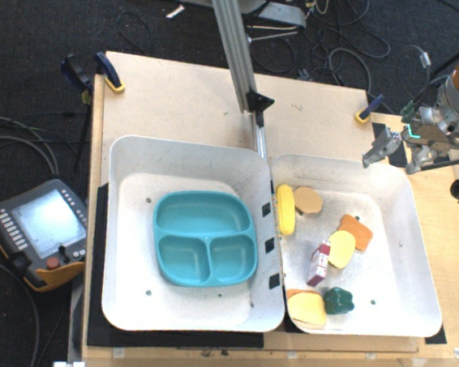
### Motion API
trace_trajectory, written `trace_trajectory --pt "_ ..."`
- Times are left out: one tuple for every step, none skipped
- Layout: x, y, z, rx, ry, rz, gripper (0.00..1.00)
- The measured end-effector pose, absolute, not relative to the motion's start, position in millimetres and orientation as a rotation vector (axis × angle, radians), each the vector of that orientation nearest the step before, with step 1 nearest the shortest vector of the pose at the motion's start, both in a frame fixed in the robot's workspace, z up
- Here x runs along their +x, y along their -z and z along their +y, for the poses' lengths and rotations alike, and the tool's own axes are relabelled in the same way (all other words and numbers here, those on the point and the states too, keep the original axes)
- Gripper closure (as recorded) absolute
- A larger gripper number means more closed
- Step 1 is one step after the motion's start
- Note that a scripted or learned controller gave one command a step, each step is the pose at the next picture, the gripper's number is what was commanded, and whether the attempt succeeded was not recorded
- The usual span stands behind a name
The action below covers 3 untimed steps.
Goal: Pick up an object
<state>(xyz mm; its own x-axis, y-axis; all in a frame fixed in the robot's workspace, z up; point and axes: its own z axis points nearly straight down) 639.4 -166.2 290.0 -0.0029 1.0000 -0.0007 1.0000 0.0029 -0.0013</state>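
The right bin (407, 238) holds a yellow banana-like piece (285, 210), a tan cookie-like piece (307, 201), an orange block (356, 232), a small yellow piece (341, 250), a red and white packet (319, 264), a flat yellow and orange piece (308, 307) and a dark green piece (337, 300). My gripper (394, 152) hangs above the bin's far right corner, well clear of all these objects. Its fingers (377, 152) are spread apart with nothing between them.
In the left bin (129, 209) lies a teal three-compartment tray (205, 239). A slanted metal pole (238, 41) comes down to the divide between the bins. Yellow clamps (110, 76) sit at the bench's far corners. A teach pendant (37, 232) lies on the floor at left.
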Motion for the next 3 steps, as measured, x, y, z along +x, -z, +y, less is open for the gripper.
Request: trace_trajectory --pt "636.1 -244.1 -172.2 -2.22 -0.006 -2.219 0.0" --pt "636.0 -179.4 -171.7 -2.218 -0.007 -2.218 0.0" --pt "627.6 -132.7 -170.5 -2.219 -0.005 -2.219 0.0"
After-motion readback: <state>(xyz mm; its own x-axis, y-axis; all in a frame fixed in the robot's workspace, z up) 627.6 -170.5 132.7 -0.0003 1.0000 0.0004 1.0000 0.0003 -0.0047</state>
